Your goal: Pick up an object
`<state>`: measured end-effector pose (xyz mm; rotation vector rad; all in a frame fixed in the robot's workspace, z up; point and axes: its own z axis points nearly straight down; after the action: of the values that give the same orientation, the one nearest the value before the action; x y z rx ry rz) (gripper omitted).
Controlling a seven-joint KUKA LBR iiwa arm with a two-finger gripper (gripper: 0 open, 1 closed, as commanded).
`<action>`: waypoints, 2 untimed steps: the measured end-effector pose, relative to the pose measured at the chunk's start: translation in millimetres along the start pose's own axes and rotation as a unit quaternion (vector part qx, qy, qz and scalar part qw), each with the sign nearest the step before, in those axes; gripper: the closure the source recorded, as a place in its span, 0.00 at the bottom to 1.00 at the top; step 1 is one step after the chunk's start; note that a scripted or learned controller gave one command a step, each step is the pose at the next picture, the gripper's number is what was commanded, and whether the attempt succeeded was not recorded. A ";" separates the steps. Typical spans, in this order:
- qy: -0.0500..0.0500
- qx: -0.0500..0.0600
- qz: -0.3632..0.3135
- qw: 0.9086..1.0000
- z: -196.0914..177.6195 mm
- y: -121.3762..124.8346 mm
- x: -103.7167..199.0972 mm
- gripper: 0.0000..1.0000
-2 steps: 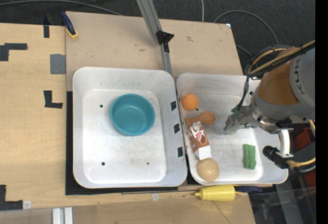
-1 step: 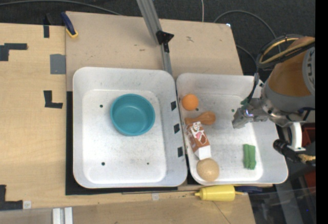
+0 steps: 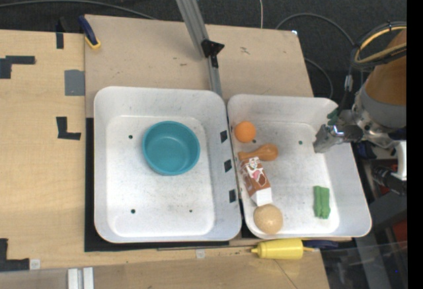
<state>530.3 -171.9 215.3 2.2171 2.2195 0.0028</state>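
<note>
While your gripper [image 3: 325, 139] hovers over the right bin [image 3: 344, 178], jaw state indiscernible, nothing is picked yet.

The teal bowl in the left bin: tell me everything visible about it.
The teal bowl is round, plain and glossy, plastic by its look, standing upright with its opening up and nothing seen inside. It sits on the floor of the left bin, slightly toward the far side of centre, apart from the walls. Nothing touches it; the end effector hangs over the right bin.
</note>
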 end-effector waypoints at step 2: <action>0.002 0.003 -0.003 1.000 -41.1 15.5 62.4 1.00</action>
<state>545.6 -109.4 256.4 2.2154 2.2306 -0.0003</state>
